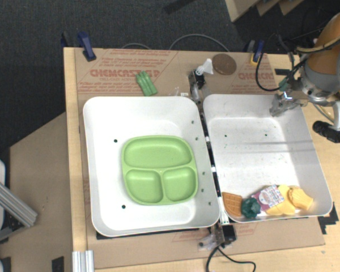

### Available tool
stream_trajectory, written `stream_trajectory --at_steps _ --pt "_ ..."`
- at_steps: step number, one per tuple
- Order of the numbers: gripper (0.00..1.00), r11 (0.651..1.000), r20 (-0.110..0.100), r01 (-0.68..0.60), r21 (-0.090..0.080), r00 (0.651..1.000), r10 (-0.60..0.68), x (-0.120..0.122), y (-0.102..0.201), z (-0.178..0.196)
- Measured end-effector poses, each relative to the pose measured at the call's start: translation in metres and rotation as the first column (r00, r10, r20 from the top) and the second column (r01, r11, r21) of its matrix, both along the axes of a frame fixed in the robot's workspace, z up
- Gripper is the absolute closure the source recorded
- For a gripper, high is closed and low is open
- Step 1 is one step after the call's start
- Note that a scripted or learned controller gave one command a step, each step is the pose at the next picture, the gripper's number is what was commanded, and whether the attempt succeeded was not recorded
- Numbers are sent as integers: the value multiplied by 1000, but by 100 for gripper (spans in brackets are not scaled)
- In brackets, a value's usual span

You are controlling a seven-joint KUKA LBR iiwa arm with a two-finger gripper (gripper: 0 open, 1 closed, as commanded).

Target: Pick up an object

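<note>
Several small objects lie bunched in the near right corner of the right bin (260,146): a brown wafer (232,203), a dark green piece (250,208), a pink and white packet (270,196) and yellow pieces (293,200). My gripper (281,102) hangs at the bin's far right corner, over its rim, well away from that pile. Nothing shows in its grasp. The grey wrist with its orange band (333,34) leans in from the upper right.
The left bin (102,123) holds a green three-compartment plate (158,170). On the cardboard behind the bins lie a green clip (147,84) and a brown disc (224,64). Blue clamps (86,45) and cables sit along the far edge.
</note>
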State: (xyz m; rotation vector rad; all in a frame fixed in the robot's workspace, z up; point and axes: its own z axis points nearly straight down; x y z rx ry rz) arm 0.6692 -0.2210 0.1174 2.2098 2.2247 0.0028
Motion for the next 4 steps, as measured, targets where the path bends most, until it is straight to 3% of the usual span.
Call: stream_trajectory --at_steps 1,2,4 --pt "100 1000 4 -1 -3 1000 1 1 0 11" --pt "100 1000 -13 9 5 1000 -9 -46 -3 -36" --pt "100 1000 1 8 1 1000 -8 -41 -3 -11"
